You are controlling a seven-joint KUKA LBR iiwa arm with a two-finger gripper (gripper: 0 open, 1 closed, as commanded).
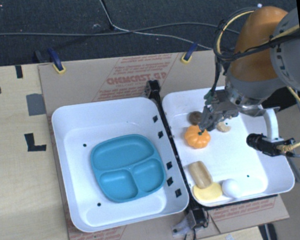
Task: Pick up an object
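Observation:
In the right bin (253, 155) an orange pumpkin-shaped toy (197, 137) lies left of centre. My gripper (205, 124) hangs just above its upper right side, fingers pointing down at it. A brown round piece (194, 117) sits behind the pumpkin and a small tan piece (224, 127) lies to its right. Near the bin's front edge lie a tan bread-like piece (200, 174), a pale yellow piece (208, 192) and a white egg-like piece (231, 188).
The left bin (69, 127) holds a blue divided plate (127, 166). A black clip divider (165, 136) runs between the bins. The grey arm with its orange band (257, 36) looms over the right bin's far right corner. Cables trail across the dark floor behind.

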